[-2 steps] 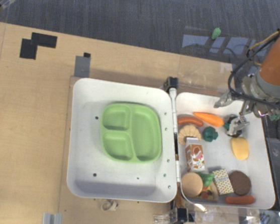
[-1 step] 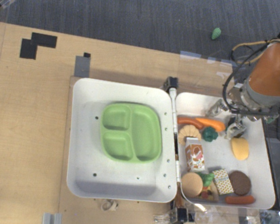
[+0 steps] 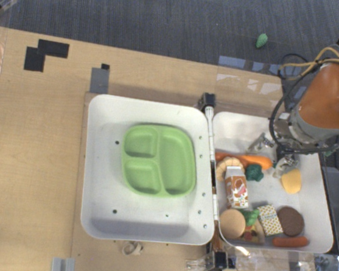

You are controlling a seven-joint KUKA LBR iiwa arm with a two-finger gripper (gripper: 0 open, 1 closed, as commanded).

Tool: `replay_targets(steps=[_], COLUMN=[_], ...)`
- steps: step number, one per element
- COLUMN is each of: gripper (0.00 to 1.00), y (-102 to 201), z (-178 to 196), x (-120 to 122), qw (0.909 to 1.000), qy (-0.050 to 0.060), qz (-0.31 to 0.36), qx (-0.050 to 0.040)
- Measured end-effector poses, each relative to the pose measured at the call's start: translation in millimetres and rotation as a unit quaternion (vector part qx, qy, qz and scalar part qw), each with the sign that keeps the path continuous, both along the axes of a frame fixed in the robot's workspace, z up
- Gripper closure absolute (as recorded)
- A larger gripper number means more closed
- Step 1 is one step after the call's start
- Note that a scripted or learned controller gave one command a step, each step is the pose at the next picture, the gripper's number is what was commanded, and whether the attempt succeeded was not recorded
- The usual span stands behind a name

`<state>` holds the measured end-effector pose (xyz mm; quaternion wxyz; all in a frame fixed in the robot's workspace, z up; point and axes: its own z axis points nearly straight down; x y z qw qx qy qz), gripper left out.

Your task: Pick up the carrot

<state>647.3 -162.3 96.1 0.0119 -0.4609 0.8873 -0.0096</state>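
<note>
The carrot [image 3: 251, 161] is a slim orange piece lying flat across the upper middle of the right bin [image 3: 239, 127], its tip pointing right. A dark green piece [image 3: 253, 171] sits just under it. My gripper [image 3: 282, 159] hangs over the same bin, right beside the carrot's right-hand tip, under the grey and orange wrist [image 3: 330, 96]. Nothing shows between the gripper and the carrot that tells me they touch.
Crowded round the carrot are a yellow lemon [image 3: 291, 180], a small carton [image 3: 236, 189], a bread bun [image 3: 232, 222], a brown disc [image 3: 291, 220], a patterned box [image 3: 269, 219] and a red sausage [image 3: 290, 242]. The left bin [image 3: 94, 153] holds a green divided plate [image 3: 157, 160].
</note>
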Motion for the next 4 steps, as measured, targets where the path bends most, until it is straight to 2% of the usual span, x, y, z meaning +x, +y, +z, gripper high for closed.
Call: replay_targets(steps=[1,2,3,4], gripper=[0.0,0.0,1.0,1.0], y=[44,64,66,124], z=[-6,-5,10,98], x=[-45,-1,3,17], qw=[0.9949,0.9975,0.9976,0.9966], qy=[0.007,0.005,-0.003,0.003], qz=[0.1,-0.07,-0.069,-0.082], qx=[0.0004,0.0054,0.0062,0.0079])
